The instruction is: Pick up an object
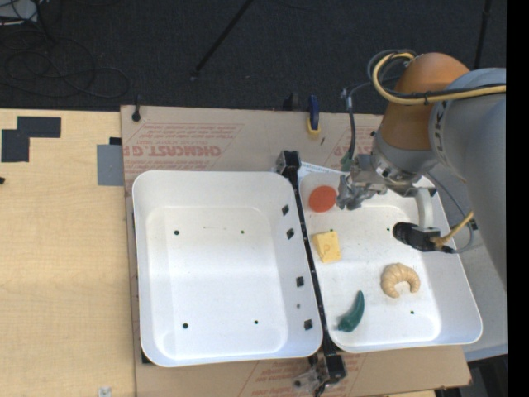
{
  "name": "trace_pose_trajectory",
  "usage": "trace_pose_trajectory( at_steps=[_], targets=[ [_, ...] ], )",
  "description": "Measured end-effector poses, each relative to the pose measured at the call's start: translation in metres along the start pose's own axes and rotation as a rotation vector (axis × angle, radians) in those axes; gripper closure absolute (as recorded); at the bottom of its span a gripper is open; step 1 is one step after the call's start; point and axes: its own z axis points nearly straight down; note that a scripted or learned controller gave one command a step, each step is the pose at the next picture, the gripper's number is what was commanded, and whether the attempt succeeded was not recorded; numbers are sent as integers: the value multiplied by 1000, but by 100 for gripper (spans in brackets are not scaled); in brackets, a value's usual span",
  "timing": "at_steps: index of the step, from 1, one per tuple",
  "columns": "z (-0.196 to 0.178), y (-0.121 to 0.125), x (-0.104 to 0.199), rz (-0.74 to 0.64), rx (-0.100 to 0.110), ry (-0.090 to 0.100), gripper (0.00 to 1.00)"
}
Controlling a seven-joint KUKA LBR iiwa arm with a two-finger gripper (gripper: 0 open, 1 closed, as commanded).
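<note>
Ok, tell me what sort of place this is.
Probably a robotics lab: a grey arm reaches over two white bins on a cardboard-covered bench, with cables loose on the dark floor behind.

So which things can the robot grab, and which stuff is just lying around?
Things it could pick up, all in the right bin:
- red round piece, next to the gripper
- yellow cheese wedge
- croissant
- green pepper

Just lying about:
- left bin
- cardboard sheet under the bins
- blue clamp at the cardboard's far edge
- cables on the dark floor
</note>
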Motion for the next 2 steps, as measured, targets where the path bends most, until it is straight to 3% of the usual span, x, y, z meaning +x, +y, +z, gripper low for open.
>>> trace_pose_trajectory(
  at_steps=[1, 2],
  targets=[
    [-175, 2, 49, -9, -13, 1, 100],
    [-80, -54, 109, -8, 18, 3, 100]
  ],
)
